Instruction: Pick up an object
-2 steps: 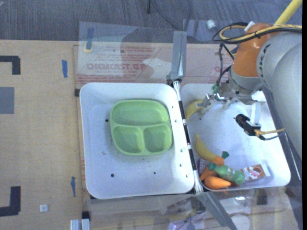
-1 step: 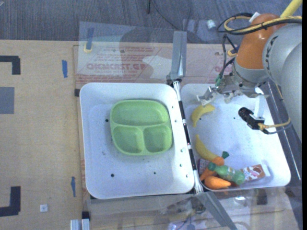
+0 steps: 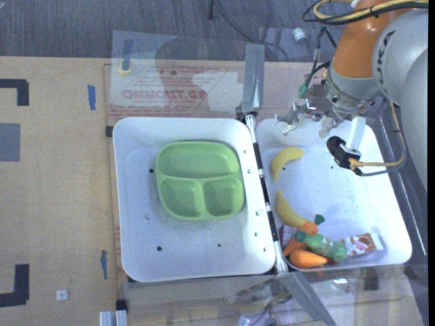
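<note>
Yellow and curved, one banana [image 3: 286, 159] lies near the right bin's [image 3: 380, 202] left wall; a second banana [image 3: 292, 211] lies below it, touching the carrots [image 3: 304, 248] heaped at the front edge. Open white floor spreads between them and the gripper [image 3: 309, 116], whose grasp state cannot be told.

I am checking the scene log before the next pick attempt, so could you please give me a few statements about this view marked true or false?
1. The green three-compartment plastic plate lies in the left white bin. True.
2. Two yellow toy bananas lie in the right white bin. True.
3. The orange toy carrots sit on the green plate. False: they lie at the right bin's near edge.
4. The two-finger gripper hovers over the left bin. False: it is above the right bin's far end.
</note>
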Controlling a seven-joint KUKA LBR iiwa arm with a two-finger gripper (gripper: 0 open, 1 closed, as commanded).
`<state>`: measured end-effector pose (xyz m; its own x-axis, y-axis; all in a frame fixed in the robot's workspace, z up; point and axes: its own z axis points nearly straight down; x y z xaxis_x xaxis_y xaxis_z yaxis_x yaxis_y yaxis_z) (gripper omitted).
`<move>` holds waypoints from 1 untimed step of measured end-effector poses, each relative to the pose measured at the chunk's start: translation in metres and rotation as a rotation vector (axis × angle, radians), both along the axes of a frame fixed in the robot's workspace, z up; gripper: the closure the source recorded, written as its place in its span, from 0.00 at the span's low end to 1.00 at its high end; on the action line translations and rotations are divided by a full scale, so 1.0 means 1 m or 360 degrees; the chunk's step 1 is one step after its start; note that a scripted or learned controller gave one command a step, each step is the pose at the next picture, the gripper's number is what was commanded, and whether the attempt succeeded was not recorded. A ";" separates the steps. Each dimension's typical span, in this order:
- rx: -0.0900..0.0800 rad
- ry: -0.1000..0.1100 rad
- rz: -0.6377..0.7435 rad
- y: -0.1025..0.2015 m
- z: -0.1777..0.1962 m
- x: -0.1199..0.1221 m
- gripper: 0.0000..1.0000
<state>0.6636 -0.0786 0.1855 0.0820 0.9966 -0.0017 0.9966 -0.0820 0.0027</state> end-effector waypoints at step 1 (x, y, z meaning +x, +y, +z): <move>-0.0005 -0.0033 0.0136 -0.032 -0.083 -0.025 0.00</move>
